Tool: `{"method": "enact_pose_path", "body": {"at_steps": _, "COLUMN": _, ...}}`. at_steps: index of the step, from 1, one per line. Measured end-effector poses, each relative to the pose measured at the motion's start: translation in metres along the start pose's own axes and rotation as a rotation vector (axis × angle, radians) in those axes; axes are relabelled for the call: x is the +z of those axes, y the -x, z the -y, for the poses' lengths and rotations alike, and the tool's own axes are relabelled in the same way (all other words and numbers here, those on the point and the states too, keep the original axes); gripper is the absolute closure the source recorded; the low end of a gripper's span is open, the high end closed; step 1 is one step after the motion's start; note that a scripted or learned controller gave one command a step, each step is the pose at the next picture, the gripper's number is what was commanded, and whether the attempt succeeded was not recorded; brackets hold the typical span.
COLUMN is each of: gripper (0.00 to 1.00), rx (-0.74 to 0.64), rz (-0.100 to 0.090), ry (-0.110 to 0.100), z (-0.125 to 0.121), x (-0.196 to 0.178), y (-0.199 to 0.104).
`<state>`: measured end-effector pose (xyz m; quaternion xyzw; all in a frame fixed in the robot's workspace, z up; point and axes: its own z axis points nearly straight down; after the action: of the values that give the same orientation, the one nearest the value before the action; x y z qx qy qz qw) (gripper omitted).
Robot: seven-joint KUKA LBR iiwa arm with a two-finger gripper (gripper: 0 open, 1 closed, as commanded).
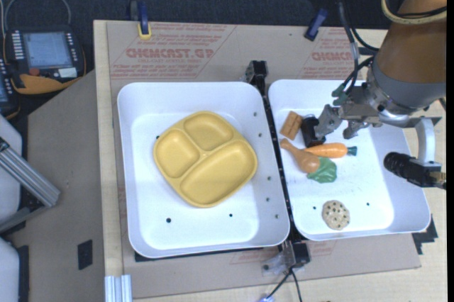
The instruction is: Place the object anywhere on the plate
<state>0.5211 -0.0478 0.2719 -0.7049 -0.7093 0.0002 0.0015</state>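
Over the right bin's (pixel 408 219) far-left corner, the gripper (pixel 339 125), fingers spread, may snag several crowded toys instead of the carrot (pixel 326 149).

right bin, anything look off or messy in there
Nothing spilled or broken. The food items in the right bin are bunched together near its left side: carrot, green piece and tan piece, while the cookie lies apart. The yellow plate sits askew in the left bin.
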Motion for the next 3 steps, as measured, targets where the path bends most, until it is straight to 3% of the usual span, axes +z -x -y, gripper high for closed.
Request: {"method": "enact_pose_path", "body": {"at_steps": 3, "gripper": 1.0, "rx": 0.001, "rz": 0.001, "ry": 0.006, "z": -0.061, "x": 0.028, "y": -0.153}}
